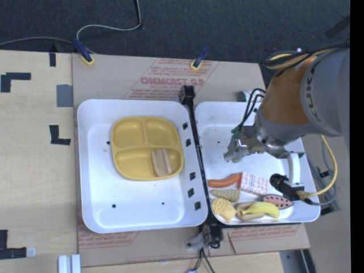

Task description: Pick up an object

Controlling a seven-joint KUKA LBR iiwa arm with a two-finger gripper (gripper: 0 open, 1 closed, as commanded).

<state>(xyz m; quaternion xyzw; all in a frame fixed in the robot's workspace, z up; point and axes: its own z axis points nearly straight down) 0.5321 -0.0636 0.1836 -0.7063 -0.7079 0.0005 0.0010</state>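
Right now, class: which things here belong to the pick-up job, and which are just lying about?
Job in hand:
gripper
hot dog
banana
red-and-white packet
right bin

Lying about:
yellow divided plate
tan block in the plate's compartment
left bin
yellow clamps

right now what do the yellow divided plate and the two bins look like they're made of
The yellow divided plate looks like moulded plastic with a matte finish: one even colour, rounded ridges between its compartments. The left bin and right bin look like thin white plastic, smooth and slightly glossy, with rounded rims; this is a judgement from their look alone.
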